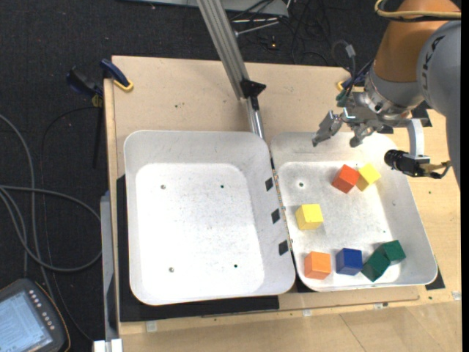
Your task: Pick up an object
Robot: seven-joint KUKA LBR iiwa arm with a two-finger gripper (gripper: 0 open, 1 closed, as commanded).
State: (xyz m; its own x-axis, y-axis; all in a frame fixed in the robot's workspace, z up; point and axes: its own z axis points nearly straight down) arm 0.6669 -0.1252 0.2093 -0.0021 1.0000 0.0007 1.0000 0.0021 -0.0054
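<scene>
The approach step is in hand: the gripper (343, 130) hangs spread and empty above the right bin (410, 218) at its far rim. Nearest inside sits the orange-red cube (345, 179) (yellow cube (368, 175) touching it); next, descend and close.

A single fixed camera looks down at a slant from above the counter (190, 94), far enough back to take in both white bins, the counter's edges and dark floor with cables around it. The left bin (146, 196) lies well left of and below the end effector (342, 132); the right bin (410, 226) sits just below it. The arm (414, 42) enters from the upper right.
</scene>
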